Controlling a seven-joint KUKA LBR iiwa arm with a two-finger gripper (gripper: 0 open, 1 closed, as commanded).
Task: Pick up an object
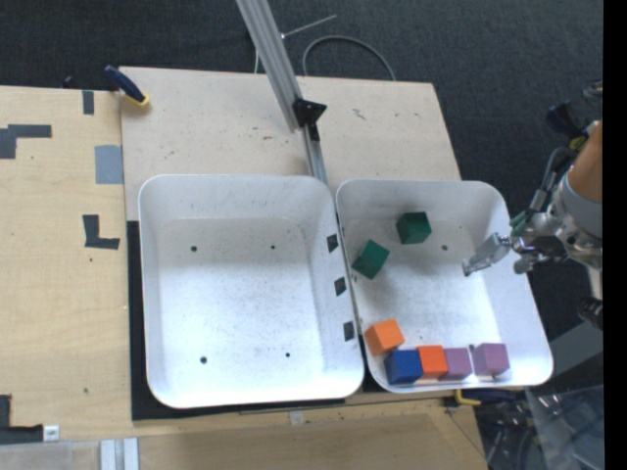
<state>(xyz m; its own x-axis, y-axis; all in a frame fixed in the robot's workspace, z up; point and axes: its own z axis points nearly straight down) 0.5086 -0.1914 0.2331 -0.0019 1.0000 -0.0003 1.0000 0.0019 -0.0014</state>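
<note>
Pale plywood bench (225,125) across the left and middle of the frame, over dark carpet (490,27) at the top and right. Resting on it, side by side and touching along their inner rims: left white bin (157,262) at lower centre, right white bin (495,204) just right of it. Under the left bin, a black mat (133,321) peeking out along its left and lower edges. Near the upper left corner, a blue and yellow clamp (125,86). On the far left, grey and black tape marks (98,164). From top centre, a slanted aluminium rail (265,37) running down to a black bracket (308,114) on the board.
</note>
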